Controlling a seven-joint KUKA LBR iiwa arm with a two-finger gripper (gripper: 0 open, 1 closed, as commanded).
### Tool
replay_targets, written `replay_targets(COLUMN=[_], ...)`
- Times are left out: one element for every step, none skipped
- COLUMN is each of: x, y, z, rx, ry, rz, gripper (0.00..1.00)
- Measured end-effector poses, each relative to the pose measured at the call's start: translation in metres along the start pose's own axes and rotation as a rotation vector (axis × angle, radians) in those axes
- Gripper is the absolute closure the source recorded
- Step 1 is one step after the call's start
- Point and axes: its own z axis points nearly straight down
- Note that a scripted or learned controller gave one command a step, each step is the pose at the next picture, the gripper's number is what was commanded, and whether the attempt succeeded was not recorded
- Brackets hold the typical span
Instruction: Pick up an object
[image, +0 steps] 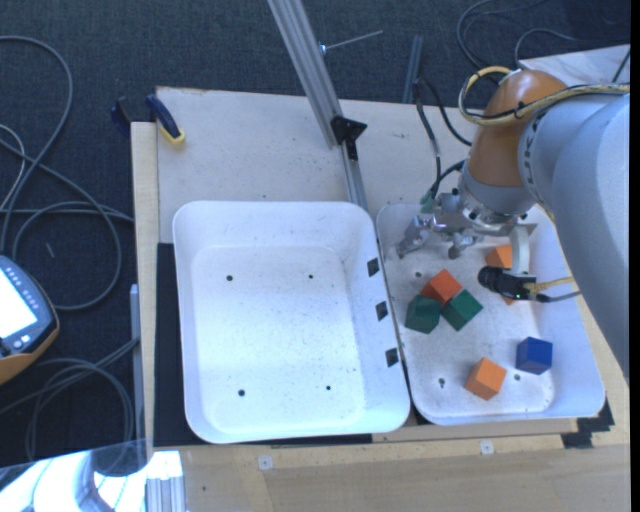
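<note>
My gripper (432, 243) hangs over the far left part of the right bin (560, 395), with its fingers spread and only bare bin floor between them. Just in front of it an orange-red block (441, 286) lies against two green blocks (423, 316) (463, 310). Nearer the front edge are an orange block (487, 378) and a blue block (535, 354). Another orange block (499, 256) is partly hidden behind a black part at the wrist's right.
The left bin (200, 225) sits beside the right one, their rims meeting at black clips (381, 310). A metal pole (315, 75) slants down to the bench behind the bins. Cables (430, 130) trail near the wrist. The arm covers the right bin's far right corner.
</note>
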Motion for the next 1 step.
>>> replay_targets(x=[-0.0834], y=[0.0235], z=[-0.0006], rx=[-0.006], ry=[-0.006], rz=[0.008], gripper=[0.00])
